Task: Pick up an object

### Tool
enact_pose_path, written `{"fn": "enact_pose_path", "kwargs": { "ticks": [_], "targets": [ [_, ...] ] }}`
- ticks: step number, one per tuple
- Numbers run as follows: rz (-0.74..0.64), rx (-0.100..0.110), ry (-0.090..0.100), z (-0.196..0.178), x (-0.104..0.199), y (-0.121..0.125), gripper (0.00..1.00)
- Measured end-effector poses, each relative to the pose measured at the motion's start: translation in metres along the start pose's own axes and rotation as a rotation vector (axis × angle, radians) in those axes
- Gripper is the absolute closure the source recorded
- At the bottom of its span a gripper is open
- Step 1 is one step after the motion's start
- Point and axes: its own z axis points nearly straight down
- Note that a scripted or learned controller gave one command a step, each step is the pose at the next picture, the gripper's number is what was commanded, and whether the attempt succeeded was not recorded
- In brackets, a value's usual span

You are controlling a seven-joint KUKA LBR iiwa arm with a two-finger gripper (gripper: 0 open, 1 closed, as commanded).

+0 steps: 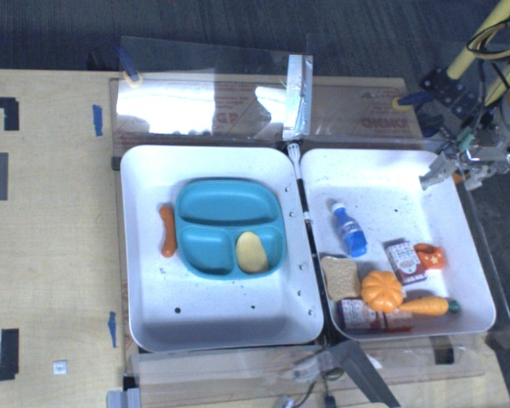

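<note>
The gripper (442, 170) hangs over the far right corner of the right bin (382, 172), and I cannot tell how it is set. The objects lie toward the near side of that bin, down and leftward from it: the blue bottle (348, 230) is nearest, its long axis running from far to near with a slight tilt; beyond it cluster the pumpkin (382, 289), bread slice (340, 276) and carrot (427, 306), touching one another, so the bottle seems the clearest target

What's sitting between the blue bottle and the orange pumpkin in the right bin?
In the camera view, a tan bread slice lies between the small blue bottle and the orange toy pumpkin, touching the pumpkin's left side.
</note>
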Motion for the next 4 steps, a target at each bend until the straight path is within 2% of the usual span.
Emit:
{"fn": "enact_pose_path", "kwargs": {
  "ticks": [1,2,3,4],
  "targets": [
    [0.106,0.006,0.002,0.069,0.085,-0.026,0.0],
    [0.09,-0.006,-0.002,0.122,0.123,-0.027,0.0],
    [0.09,-0.007,-0.002,0.122,0.123,-0.027,0.0],
    [-0.046,-0.003,-0.002,0.124,0.064,0.037,0.0]
  ]
}}
